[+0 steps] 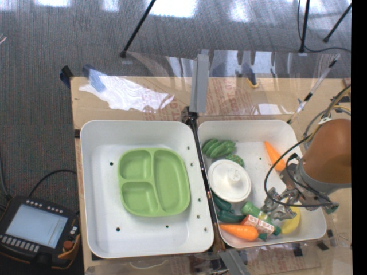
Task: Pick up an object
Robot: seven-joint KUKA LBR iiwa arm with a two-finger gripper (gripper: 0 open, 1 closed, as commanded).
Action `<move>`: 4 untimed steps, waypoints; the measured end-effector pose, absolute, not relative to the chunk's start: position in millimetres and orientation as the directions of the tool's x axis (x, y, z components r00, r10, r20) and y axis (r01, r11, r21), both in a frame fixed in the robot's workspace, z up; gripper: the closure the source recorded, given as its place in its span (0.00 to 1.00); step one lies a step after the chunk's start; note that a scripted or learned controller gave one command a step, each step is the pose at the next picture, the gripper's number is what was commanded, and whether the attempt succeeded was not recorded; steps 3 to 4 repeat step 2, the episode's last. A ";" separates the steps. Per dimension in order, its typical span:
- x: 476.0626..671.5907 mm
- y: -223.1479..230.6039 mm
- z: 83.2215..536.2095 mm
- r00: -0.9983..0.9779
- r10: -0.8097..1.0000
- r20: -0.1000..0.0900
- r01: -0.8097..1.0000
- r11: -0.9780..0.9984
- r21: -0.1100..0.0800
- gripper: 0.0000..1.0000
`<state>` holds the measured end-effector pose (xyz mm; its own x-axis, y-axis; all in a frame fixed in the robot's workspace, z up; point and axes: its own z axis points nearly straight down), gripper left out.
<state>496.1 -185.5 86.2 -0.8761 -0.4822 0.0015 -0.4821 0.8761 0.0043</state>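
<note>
The right bin [246, 122] holds several toy foods. Green pea pods [219, 148] lie at its far left. A white round lid [229, 179] rests in the middle, and an orange carrot [274, 154] lies further right. Along the near edge are a second carrot [239, 231], a red-and-white packet [259, 223], dark green pieces [227, 212] and a yellow banana [292, 224]. My gripper [280, 205] is low in the bin's near right corner, just above the packet and the banana. The arm's orange band [328, 152] rises behind it.
The left bin [97, 136] bears a green divided plate [153, 182]. A crumpled white sheet [129, 93] lies on the bench behind it. A teach pendant [37, 228] sits on the floor at lower left. Cables [298, 148] loop beside the arm.
</note>
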 end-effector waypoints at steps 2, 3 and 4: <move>585.7 -179.9 88.2 -0.828 -0.561 -0.001 -0.561 0.828 -0.006 0.00; 585.7 -179.9 88.2 -0.828 -0.561 -0.001 -0.561 0.828 -0.006 0.00; 585.7 -179.9 88.2 -0.828 -0.561 -0.001 -0.561 0.828 -0.006 0.00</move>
